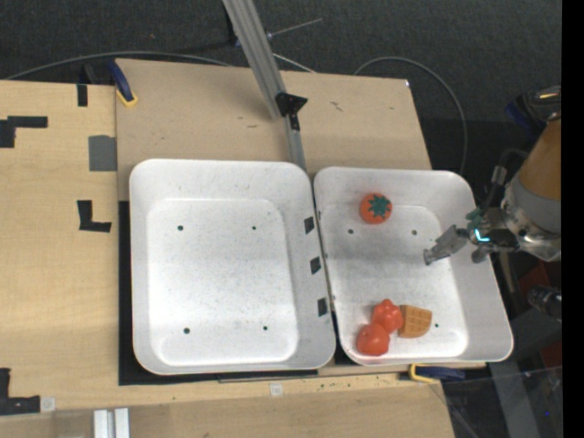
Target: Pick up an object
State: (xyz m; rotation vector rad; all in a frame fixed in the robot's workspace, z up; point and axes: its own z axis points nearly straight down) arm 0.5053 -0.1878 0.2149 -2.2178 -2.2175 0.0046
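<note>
My jaws (453, 242) hang over the right edge of the right bin (474, 286) — whether they stand wide or narrow I cannot tell, and nothing shows between them. A round orange-red fruit with a green top (375, 208) lies near that bin's far edge. By its near edge sit two red pieces (379, 327), touching, with a tan waffle-like piece (415, 321) just beside them. The left bin (146, 245) adjoins.

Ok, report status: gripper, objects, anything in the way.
Gripper over right bin's right side, nothing held. Tomato at back; red pepper and waffle piece at front. Path clear.
</note>
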